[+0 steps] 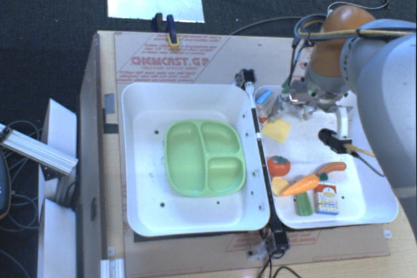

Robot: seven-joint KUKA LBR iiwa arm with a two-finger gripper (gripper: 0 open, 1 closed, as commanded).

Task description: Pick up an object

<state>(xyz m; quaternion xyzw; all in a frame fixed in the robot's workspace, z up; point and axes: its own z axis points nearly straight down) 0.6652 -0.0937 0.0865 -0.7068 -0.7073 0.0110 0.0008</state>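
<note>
The right bin (374, 208) holds toy food. A yellow cheese wedge (275, 131) lies near its left wall, with a blue piece (263, 97) at the far left corner. Nearer the front are a red tomato (279, 166), an orange carrot (301, 185), a red sausage (331, 167), a green stick (303, 204) and a small red-and-white carton (326, 199). My gripper (295, 105) hangs low over the bin's far end, just right of the blue piece and above the cheese wedge. Nothing shows in its grasp.
The left bin (143, 140) bears a pale green divided plate (204, 157). A black divider with a clamp (247, 79) runs between the bins. The grey arm (384, 88) covers the right bin's far right side. Cardboard (176, 58) lies beneath the bins.
</note>
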